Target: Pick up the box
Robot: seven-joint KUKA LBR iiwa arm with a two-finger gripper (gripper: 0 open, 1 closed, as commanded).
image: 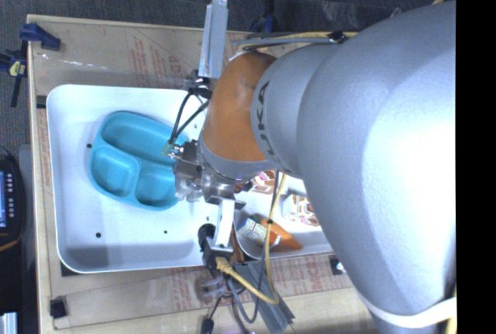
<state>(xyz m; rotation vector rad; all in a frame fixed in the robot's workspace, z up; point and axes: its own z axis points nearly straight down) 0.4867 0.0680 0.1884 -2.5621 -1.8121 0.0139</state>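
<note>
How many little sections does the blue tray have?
3 that I can see: the blue tray in the left bin has one at the top and two lower down. The arm hides its right edge.

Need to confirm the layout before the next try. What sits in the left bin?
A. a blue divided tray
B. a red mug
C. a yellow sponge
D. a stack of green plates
A: a blue tray with three compartments lies in the left bin, toward its middle, with the arm reaching in beside the tray's right edge.
</note>
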